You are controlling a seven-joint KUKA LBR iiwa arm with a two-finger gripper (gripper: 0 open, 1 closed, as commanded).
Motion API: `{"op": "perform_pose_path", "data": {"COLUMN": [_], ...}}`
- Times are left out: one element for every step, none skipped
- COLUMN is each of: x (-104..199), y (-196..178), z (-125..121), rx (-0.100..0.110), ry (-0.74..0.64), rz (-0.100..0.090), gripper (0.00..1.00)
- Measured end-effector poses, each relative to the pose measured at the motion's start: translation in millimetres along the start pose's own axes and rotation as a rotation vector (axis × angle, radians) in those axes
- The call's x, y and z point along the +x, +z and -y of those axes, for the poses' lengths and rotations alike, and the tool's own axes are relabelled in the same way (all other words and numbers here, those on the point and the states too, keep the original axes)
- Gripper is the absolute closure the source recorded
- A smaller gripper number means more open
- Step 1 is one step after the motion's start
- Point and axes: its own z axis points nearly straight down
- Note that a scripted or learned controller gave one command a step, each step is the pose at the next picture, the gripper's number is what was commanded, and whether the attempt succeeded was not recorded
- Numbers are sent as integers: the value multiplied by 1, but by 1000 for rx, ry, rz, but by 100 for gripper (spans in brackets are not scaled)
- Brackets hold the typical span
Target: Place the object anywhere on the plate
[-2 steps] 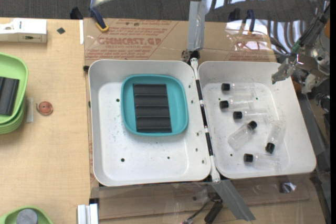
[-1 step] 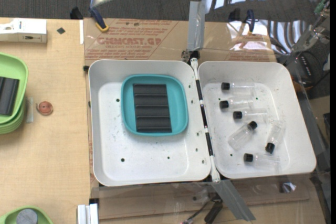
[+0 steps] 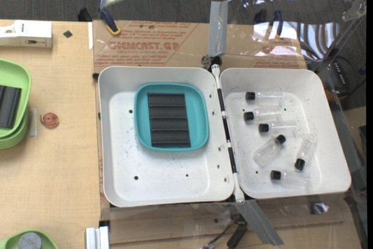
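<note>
Wooden desk (image 3: 58,183) carries two white bins side by side, seen from above; nearest the camera, each bin floor is bare along its front edge; farther in, the right bin (image 3: 326,178) holds several clear vials (image 3: 269,151) with black caps, lying scattered and mostly apart; the left bin (image 3: 116,178) holds a teal plate (image 3: 200,119) with a dark ribbed insert, and nothing lies on it; beyond the bins sits printed cardboard (image 3: 145,44). As for the jaws, I cannot tell their state. By my judgement the task is not yet begun: a vial must be picked and set on the plate.
</note>
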Motion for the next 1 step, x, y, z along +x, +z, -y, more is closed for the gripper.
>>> {"op": "perform_pose_path", "data": {"x": [4], "y": [1], "z": [-26], "rx": [1], "ry": [62], "rz": [0], "gripper": [0]}}
